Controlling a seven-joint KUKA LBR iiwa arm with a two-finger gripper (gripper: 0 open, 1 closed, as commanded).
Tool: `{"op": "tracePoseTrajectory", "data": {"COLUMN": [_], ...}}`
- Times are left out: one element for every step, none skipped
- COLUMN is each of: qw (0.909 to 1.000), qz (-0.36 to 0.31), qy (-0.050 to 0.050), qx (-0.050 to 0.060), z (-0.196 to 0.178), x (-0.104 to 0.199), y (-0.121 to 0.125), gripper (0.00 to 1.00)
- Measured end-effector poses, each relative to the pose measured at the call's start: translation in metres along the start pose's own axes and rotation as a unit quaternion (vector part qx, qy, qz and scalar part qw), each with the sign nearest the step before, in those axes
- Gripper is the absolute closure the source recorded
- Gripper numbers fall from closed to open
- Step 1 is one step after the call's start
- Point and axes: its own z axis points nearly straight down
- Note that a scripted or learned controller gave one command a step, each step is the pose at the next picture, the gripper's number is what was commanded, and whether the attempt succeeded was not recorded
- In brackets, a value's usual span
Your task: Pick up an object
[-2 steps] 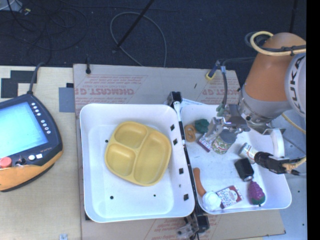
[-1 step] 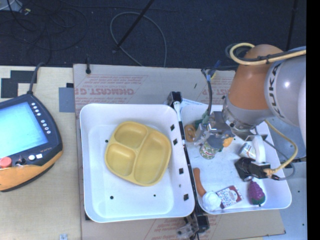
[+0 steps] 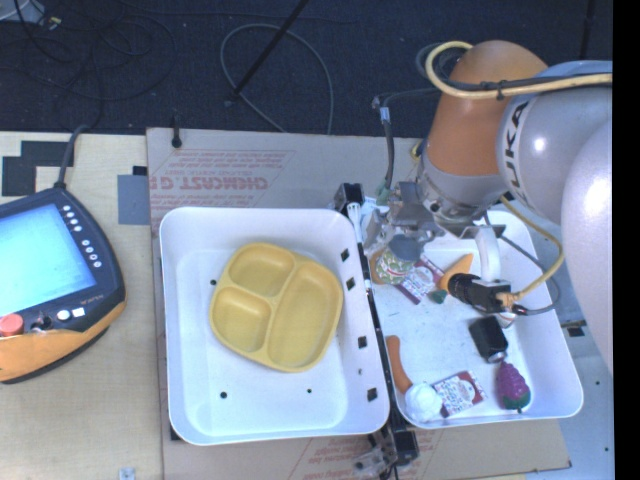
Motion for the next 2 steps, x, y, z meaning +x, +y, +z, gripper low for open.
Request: {"op": "tracePoseTrajectory", "data": {"qw": [1.0, 1.0], "qz": [0.001, 0.0], "qy": [0.0, 0.0], "qx": [0.001, 0.0], "z": [0.039, 0.003], "x": [-0.023, -0.002], "y": [-0.004, -0.027], "gripper": [1.0, 1.0]}}
